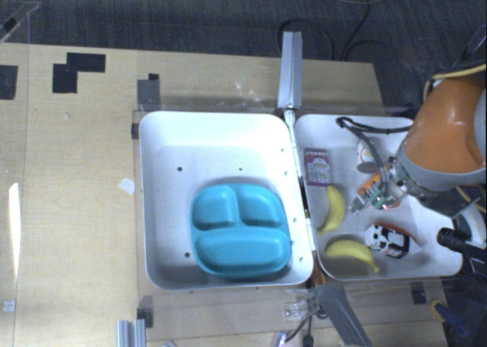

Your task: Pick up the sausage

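Note:
My gripper (371, 196) reaches down into the right bin (426, 265) from the right, under the arm's orange band (455, 126). Its tip hangs in the middle of the bin, just right of the upper banana (333, 208). A small orange-brown piece (370, 183) shows right at the tip. I cannot tell whether it is the sausage or part of the tool. The arm's bulk hides the bin's right side.
A second banana (351, 249) lies at the right bin's front, beside a black-and-white object (386, 239). A pink packet (317, 167) sits at its back left. The left bin (163, 186) bears a blue divided plate (240, 229).

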Action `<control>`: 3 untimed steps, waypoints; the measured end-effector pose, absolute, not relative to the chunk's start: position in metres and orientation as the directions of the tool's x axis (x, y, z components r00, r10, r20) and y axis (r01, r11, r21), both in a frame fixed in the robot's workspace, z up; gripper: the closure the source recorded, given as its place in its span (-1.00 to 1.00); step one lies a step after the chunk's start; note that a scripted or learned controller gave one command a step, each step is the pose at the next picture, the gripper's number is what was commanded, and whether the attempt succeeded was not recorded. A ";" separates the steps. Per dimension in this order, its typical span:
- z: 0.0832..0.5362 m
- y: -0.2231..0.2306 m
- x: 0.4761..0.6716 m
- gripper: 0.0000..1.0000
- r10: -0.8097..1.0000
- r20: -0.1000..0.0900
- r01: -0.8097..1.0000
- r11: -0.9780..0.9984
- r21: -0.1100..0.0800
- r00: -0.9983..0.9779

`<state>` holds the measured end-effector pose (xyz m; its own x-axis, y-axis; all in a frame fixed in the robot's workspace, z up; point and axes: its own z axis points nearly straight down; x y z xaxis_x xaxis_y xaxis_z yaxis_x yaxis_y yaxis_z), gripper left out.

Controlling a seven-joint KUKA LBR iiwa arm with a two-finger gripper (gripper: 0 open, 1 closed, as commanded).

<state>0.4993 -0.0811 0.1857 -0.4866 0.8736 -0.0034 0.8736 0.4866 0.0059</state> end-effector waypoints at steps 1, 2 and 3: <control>0.186 -0.063 0.515 1.00 0.723 -0.006 0.722 0.691 0.006 -0.691; 0.147 -0.115 0.489 1.00 0.719 -0.005 0.719 0.695 0.004 -0.695; 0.215 -0.062 0.556 1.00 0.827 -0.003 0.827 0.562 0.005 -0.562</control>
<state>0.5560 -0.0620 0.2155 -0.5623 0.8269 -0.0031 0.8269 0.5623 0.0051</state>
